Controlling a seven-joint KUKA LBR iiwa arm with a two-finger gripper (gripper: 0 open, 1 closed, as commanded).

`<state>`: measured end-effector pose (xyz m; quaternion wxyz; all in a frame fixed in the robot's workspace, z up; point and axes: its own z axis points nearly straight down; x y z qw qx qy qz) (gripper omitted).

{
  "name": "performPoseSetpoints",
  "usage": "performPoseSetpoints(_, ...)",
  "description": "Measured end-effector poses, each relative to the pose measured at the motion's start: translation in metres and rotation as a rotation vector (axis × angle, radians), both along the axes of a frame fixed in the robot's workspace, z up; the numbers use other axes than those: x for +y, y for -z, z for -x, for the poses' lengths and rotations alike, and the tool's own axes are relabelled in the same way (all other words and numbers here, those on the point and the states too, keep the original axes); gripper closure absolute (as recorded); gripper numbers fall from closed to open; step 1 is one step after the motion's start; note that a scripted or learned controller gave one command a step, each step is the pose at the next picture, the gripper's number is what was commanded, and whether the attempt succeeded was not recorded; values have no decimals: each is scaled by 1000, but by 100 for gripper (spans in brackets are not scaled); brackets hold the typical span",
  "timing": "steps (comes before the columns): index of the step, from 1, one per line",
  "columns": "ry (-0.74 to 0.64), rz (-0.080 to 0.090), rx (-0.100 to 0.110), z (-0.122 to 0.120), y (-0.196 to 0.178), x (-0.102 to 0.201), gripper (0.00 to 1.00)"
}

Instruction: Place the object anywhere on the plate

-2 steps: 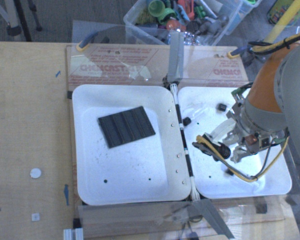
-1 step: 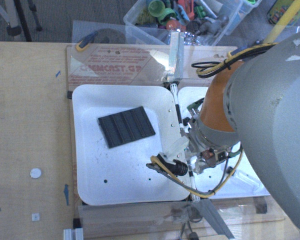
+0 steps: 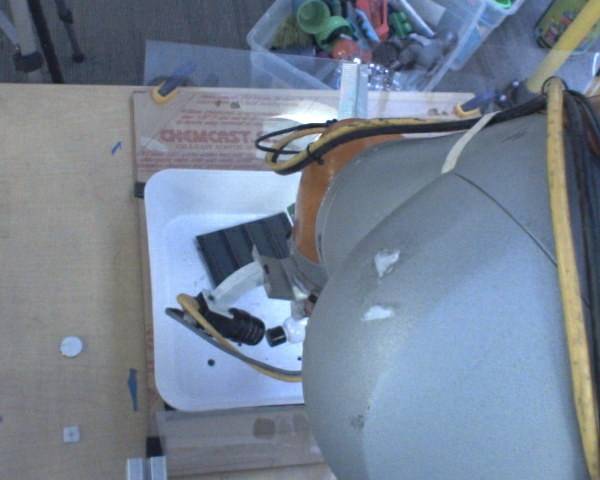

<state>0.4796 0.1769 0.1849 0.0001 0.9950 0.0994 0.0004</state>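
No object or plate can be made out. The grey, orange-banded arm [image 3: 450, 288] covers the right of the shallow white bin [image 3: 170, 268]; its dark ribbed gripper [image 3: 245, 248] hangs over it, grasp state untellable. A blind descent risks missing or snagging the yellow-and-black cable [image 3: 230, 333].

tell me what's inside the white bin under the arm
In the white bin the gripper and a black and yellow cable show over the bin floor. The grey arm covers the bin's right part, so anything there is hidden.
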Motion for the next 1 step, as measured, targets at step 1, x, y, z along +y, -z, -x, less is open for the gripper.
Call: performPoseSetpoints(1,-37,0,-1,-39,-35,46,100)
